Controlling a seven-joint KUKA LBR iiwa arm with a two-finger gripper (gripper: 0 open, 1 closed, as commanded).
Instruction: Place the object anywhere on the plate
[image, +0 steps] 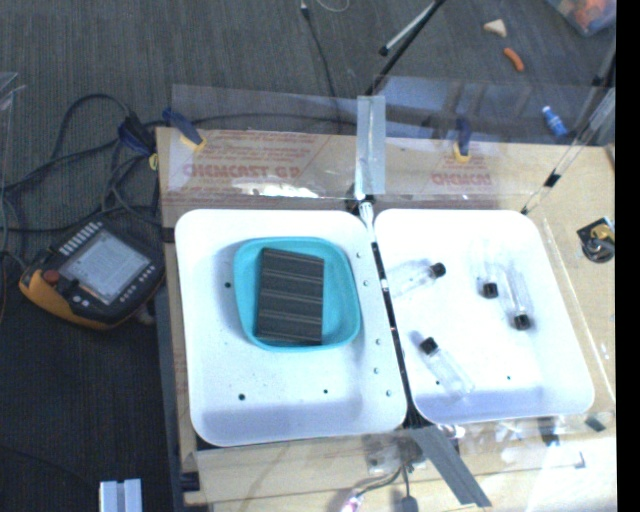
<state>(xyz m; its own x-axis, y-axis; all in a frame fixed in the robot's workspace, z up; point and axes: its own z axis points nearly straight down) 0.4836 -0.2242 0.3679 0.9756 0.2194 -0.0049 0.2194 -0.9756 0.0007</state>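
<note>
— Where is the block found?

— It is laid flat on the plate, near the middle. It is dark grey, rectangular and ribbed, with the ribs run across its width. It is turned slightly against the plate's edges, and teal rim is seen on all four of its sides.

— And where is the plate set?

— It is set in the left bin, in the upper half, closer to the wall shared with the right bin. The bin floor around it is left white, with a few small dark dots marked on it.

— What is held in the right bin?

— Four clear vials with black caps are scattered there. One vial is laid near the shared wall, a second is laid below it, and a pair is placed close together towards the right.

— What can be said of the pincer?

— Whether it is open, closed or gripping anything cannot be told.

— What else is seen around the bench?

— A clear sheet with red lettering is stood behind the bins, and a grey strip is fixed upright at its middle. A pendant with a screen is laid on the floor at the left, with cables trailed from it.
</note>
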